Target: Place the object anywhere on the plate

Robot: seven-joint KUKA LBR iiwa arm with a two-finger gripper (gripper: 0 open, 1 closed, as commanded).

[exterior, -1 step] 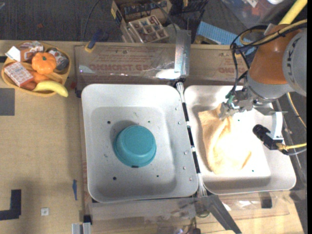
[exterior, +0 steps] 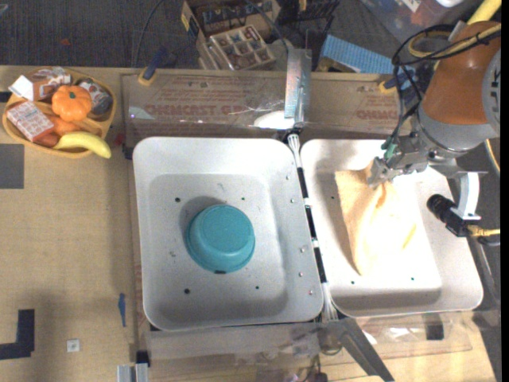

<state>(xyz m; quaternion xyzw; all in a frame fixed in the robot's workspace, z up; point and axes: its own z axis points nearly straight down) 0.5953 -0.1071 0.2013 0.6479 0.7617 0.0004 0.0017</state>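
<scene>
A teal round plate (exterior: 221, 237) lies in the middle of the left bin (exterior: 151, 213). In the right bin (exterior: 457, 285) a pale yellow cloth (exterior: 367, 225) is drawn up at its top corner into a peak, and its lower end trails on the bin floor. My gripper (exterior: 382, 173) stands over the upper left part of the right bin, shut on that raised corner of the cloth. The arm comes in from the upper right, with its orange band above the wrist.
A raised divider (exterior: 306, 213) separates the two bins. A cardboard wall (exterior: 207, 106) runs behind them. A basket of toy fruit (exterior: 60, 116) sits on the bench at the far left. A black fitting (exterior: 445, 212) juts in at the right bin's right rim.
</scene>
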